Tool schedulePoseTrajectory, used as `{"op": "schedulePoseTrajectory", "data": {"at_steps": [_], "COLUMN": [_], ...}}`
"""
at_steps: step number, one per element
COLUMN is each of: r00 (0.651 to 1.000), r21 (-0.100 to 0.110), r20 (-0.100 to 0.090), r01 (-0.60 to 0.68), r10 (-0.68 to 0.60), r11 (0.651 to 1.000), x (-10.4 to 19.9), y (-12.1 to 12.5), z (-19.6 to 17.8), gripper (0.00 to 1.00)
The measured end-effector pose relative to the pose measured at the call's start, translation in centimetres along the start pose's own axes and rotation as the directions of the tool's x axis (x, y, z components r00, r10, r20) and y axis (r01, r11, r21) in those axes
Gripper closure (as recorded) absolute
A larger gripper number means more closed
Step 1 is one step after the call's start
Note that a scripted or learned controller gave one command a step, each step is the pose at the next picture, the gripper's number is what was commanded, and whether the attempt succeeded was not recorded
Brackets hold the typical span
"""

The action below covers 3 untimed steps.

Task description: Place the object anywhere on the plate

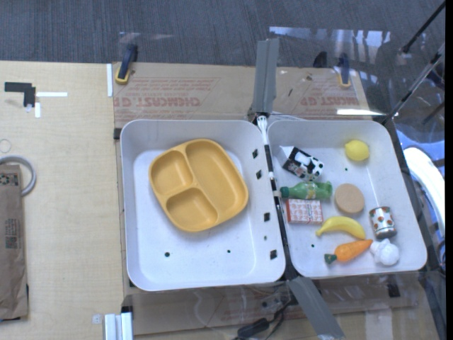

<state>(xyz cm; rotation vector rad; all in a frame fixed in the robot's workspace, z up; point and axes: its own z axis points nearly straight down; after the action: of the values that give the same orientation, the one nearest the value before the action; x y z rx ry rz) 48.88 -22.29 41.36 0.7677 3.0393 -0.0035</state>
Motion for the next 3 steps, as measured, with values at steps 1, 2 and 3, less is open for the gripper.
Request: {"op": "schedulePoseTrajectory", "data": {"at_steps": [1, 2, 3], "r00": [1.000, 1.000, 1.000], "r21": [0.000, 0.000, 0.000], "r20": [0.000, 0.000, 0.000], "r01": [-0.001, -0.001, -0.001], "r10": [0.001, 0.001, 0.001], "r11": [1.000, 1.000, 1.000], "x": [0.00, 0.00, 0.00], "y": [0.01, 0.01, 0.01], "z": [0.00, 0.00, 0.00], "gripper": [0.00, 0.00, 0.00]}}
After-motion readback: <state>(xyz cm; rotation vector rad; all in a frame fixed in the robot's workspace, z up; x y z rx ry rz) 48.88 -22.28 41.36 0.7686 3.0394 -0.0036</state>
